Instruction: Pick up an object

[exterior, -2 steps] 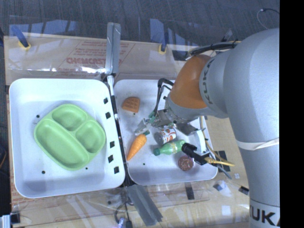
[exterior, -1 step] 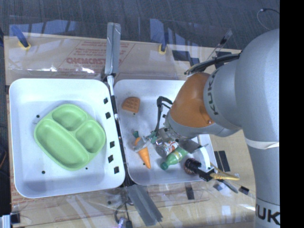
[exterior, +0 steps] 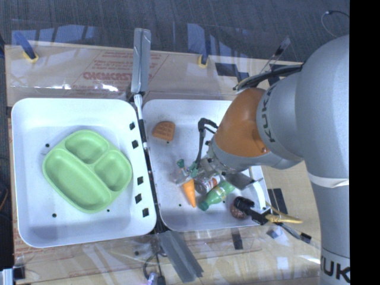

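My gripper (exterior: 196,173) is down low in the right bin (exterior: 172,215), under the orange wrist band, among a cluster of small objects. An orange carrot (exterior: 189,193) lies just below it, and a green bottle (exterior: 214,196) lies tilted to the carrot's right. A small reddish-grey item (exterior: 205,184) sits between them, close under the gripper. A small green piece (exterior: 180,163) lies just to the gripper's left. A brown bread-like piece (exterior: 164,130) rests apart, in the bin's far left part. The wrist hides much of the gripper.
The left bin (exterior: 29,218) holds a light green divided plate (exterior: 87,169). A black-marked ridge (exterior: 144,171) separates the two bins. The big grey arm (exterior: 309,111) covers the right bin's right side.
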Robot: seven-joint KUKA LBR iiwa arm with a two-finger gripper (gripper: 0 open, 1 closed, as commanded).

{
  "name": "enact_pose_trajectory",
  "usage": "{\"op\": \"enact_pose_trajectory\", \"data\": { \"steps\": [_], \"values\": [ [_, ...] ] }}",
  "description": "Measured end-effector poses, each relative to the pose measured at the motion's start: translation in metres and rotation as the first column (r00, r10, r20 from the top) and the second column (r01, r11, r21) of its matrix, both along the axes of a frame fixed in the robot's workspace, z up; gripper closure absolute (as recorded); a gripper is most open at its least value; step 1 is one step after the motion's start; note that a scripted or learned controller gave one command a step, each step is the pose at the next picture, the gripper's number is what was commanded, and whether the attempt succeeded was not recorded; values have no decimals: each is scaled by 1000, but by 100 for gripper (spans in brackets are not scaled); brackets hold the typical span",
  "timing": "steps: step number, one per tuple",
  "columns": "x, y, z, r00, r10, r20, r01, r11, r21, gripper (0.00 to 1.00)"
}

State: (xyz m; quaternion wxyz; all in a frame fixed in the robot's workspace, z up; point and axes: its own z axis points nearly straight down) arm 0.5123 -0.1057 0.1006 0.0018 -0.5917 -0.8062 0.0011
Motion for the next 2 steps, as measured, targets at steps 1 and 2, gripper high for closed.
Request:
{"op": "enact_pose_trajectory", "data": {
  "steps": [1,2],
  "values": [
    [24,24,97,1000,-22,3,22,1000,0,100],
    [60,31,90,945,-327,1,327,945,-1,100]
  ]
}}
